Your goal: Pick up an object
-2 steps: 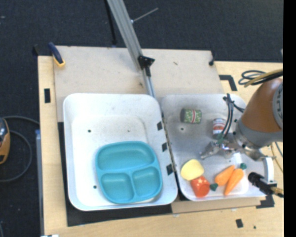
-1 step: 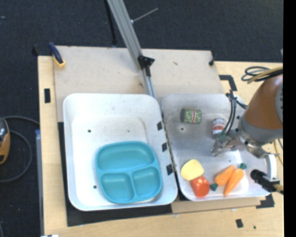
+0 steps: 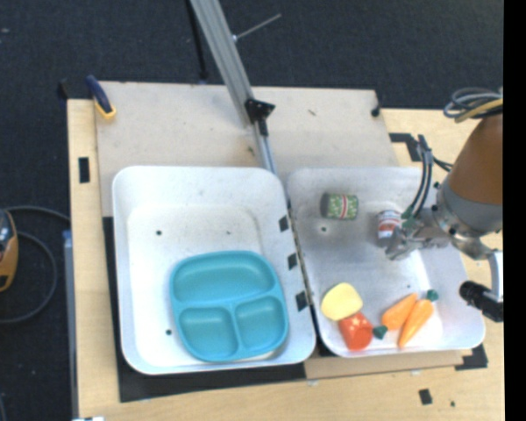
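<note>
The right bin [image 3: 368,191] holds several small objects. A green can [image 3: 340,205] lies on its side near the back. A small silver can with a red label [image 3: 387,224] sits right of it. At the front lie a yellow piece [image 3: 341,302], a red pepper [image 3: 356,330] and two orange carrots [image 3: 409,317]. My gripper [image 3: 401,240] hangs low over the right bin, directly beside the small silver can and touching or nearly touching it. The grey wrist and orange band [image 3: 480,160] rise behind it at the right edge.
The left bin [image 3: 158,200] holds a blue divided plate [image 3: 229,304] at its front. A grey metal bar [image 3: 223,46] slants in from the top and ends at a black clamp [image 3: 259,110] behind the bins. Cables run along the right side of the bench.
</note>
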Robot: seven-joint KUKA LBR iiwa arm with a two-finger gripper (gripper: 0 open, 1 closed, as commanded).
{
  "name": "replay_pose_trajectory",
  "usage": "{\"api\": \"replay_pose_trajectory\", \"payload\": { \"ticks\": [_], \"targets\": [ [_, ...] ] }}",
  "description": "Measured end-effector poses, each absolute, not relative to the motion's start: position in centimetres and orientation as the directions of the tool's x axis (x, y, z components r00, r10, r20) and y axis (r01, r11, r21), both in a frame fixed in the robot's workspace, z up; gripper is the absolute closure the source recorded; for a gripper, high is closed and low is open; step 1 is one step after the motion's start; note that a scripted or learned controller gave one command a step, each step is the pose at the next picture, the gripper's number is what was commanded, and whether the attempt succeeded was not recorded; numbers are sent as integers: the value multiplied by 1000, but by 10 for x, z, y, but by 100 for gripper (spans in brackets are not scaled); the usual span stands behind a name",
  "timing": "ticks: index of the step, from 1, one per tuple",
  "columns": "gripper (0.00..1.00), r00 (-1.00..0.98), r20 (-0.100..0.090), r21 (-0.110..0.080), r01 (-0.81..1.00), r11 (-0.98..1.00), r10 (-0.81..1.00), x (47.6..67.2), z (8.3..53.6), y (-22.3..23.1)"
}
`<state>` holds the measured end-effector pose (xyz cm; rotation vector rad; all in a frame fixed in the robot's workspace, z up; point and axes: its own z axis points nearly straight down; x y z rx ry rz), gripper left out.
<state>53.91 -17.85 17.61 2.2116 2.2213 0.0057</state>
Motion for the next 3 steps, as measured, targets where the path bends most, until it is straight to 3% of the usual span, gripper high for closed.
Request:
{"api": "replay_pose_trajectory", "payload": {
  "ticks": [1, 3],
  "targets": [
    [100, -4, -3, 7, 1000, 4, 1000, 541, 219, -180],
    [100, -9, 1, 3, 1000, 9, 1000, 586, 234, -68]
  ]
}}
